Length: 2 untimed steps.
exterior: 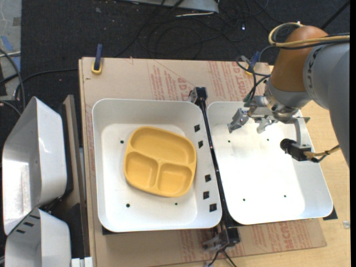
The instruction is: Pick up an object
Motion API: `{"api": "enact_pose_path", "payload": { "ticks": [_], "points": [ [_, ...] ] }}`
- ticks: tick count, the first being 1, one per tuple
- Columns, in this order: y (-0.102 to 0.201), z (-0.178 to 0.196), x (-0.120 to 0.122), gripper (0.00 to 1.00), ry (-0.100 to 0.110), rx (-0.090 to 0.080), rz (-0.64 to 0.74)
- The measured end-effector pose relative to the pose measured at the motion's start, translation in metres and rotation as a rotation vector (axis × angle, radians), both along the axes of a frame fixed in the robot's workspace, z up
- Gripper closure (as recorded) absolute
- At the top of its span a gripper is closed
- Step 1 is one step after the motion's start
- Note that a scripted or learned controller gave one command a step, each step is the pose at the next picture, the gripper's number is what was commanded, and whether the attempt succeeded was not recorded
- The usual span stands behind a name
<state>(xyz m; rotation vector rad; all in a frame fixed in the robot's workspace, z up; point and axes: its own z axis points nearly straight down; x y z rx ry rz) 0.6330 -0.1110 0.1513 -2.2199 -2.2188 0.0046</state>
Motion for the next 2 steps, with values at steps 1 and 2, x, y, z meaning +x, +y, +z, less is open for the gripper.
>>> {"api": "enact_pose_path", "payload": {
  "ticks": [1,2],
  "points": [
    [0.001,-0.054,-0.001,0.0,0.0,0.0,-0.001],
    [0.0,-0.04,0.001,1.0,-0.005,-0.001,-0.001]
  ]
}}
